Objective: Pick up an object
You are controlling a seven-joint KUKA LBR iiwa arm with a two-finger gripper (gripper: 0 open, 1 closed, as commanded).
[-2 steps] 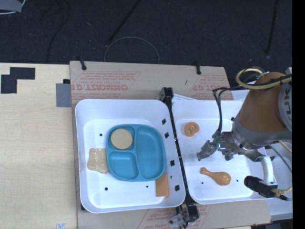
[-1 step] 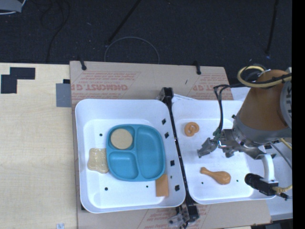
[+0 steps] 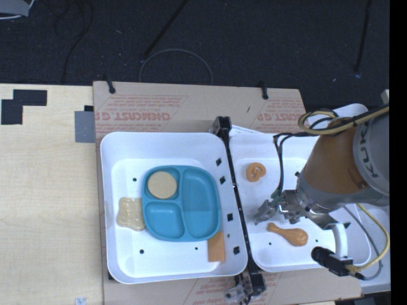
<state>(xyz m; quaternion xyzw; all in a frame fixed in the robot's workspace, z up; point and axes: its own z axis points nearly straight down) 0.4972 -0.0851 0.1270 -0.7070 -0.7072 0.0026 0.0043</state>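
Note:
In the right bin (image 3: 267, 259) lie a small orange-brown pretzel (image 3: 255, 171) near the back and a tan chicken drumstick (image 3: 290, 233) toward the front. My gripper (image 3: 272, 210) hangs just above the bin floor, left of and slightly behind the drumstick, with the arm's orange band behind it. Nothing shows between its fingers, and the wrist hides how far apart they stand. The left bin (image 3: 121, 157) holds a blue divided plate (image 3: 184, 205) with a round beige cracker (image 3: 161, 184) in its back-left compartment.
A pale bread slice (image 3: 131, 213) lies left of the blue plate, and an orange-brown wedge (image 3: 216, 247) sits at its front right corner. A black divider (image 3: 232, 196) separates the bins. Cables loop over the right bin's back and right side.

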